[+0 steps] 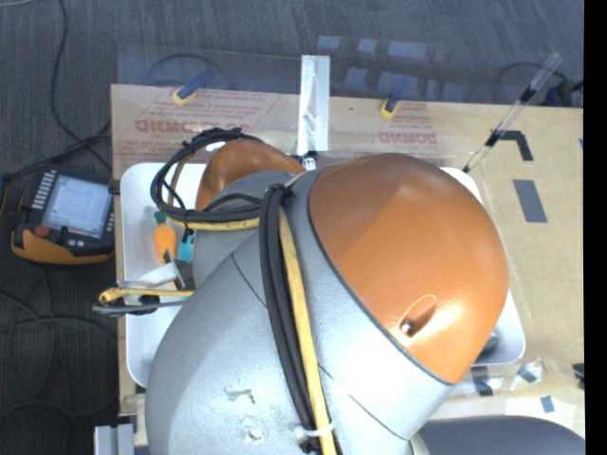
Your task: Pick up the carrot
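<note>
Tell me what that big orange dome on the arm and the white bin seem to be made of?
The orange dome looks like smooth, glossy painted metal or hard plastic: it carries a soft light sheen. The white bin looks like matte moulded plastic, judging by its plain rounded rim, though the view cannot confirm it.

My arm point(285, 349), bulky grey casing, a glossy orange dome over its joint, a second orange band further along, black and yellow cables strapped down it, looping near the wrist
</note>
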`<state>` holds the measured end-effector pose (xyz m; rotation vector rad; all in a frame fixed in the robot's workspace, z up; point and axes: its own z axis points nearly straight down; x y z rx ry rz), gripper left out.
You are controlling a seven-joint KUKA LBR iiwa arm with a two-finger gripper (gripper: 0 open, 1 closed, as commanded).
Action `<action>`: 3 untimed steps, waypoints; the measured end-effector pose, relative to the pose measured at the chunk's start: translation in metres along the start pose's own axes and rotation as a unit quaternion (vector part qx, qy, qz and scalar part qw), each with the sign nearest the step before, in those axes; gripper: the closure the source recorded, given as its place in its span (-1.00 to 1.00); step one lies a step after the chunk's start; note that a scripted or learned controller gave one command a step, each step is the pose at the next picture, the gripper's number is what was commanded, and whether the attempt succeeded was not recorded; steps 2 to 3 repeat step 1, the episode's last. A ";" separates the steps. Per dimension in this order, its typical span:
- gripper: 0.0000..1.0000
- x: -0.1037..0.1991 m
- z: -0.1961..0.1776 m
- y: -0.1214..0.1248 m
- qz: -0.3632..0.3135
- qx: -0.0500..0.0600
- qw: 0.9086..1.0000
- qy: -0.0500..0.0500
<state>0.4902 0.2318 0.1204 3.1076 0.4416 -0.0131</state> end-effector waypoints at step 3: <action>1.00 0.000 -0.152 0.056 0.011 -0.002 1.000 0.003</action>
